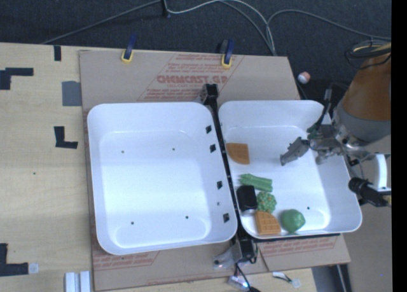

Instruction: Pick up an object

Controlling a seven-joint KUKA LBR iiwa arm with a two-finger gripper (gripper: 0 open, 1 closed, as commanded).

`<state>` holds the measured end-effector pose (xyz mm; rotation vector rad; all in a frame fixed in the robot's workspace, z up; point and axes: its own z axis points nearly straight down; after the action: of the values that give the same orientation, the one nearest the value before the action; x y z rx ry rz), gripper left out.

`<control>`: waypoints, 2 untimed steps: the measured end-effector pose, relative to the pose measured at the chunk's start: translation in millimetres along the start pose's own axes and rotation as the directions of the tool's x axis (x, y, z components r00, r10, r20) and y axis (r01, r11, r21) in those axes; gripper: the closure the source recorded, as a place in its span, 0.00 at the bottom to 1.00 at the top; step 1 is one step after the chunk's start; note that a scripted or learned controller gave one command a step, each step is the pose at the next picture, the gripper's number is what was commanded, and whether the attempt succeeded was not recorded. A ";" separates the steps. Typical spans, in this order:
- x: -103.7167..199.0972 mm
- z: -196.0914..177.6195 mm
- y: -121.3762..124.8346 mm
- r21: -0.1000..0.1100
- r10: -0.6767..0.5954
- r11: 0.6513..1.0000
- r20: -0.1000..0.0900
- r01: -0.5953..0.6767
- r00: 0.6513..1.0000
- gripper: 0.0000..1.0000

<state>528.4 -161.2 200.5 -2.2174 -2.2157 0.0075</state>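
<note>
Best to lower the claw (294, 152), finger state unclear, into right bin (280, 116) toward near-left cluster: green strip (257, 182), green ball (292, 220), orange square (238, 152), black block (247, 197). Choose one standing apart.

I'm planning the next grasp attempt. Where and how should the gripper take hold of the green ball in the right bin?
Come straight down on the green ball and close across its widest part. It is round, so any axis works, but the waffle piece sits close on one side and the bin wall nearby.
</note>
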 end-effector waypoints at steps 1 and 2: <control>0.2 -3.8 1.8 -0.008 -0.001 1.000 0.001 0.001 1.000 0.00; 4.2 58.8 2.7 -0.002 -0.002 1.000 0.000 0.002 1.000 0.00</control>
<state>530.7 -156.9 141.7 -2.2169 -2.2188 0.0052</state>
